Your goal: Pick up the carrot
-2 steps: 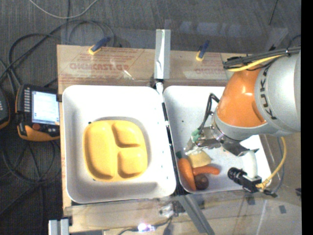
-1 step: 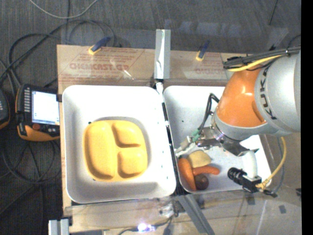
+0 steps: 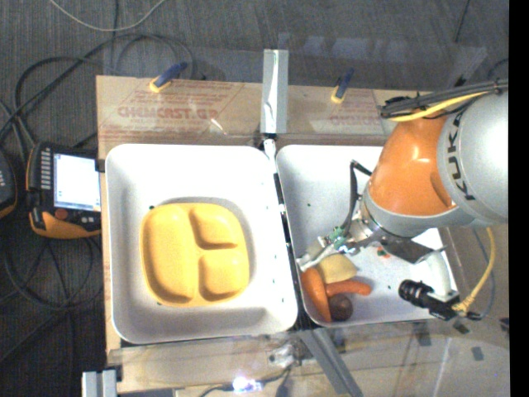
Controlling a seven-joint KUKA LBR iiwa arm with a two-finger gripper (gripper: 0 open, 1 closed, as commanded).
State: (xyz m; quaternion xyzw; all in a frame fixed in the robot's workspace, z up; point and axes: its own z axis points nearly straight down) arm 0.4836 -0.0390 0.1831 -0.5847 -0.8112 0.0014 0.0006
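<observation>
The arm (image 3: 430, 172) reaches in over the right bin (image 3: 318, 176), its bulk hanging above that bin's middle. The claw (image 3: 335, 240) sits low at the near left part of the bin, just above a small heap of food; whether it is apart or together I cannot tell.

The left bin (image 3: 124, 246) holds a yellow tray (image 3: 197, 251), well apart from the work.

The carrot (image 3: 354, 288) lies on the right bin's floor near the front wall, touching a pale wedge (image 3: 337, 268), an orange lump (image 3: 313, 288) and a dark ball (image 3: 340, 307). Nothing shows it lifted, so the pick looks not yet done.

Room is tight: the heap crowds the front left corner, walls close on two sides. The carrot's right end points to bare floor, the freer approach.
</observation>
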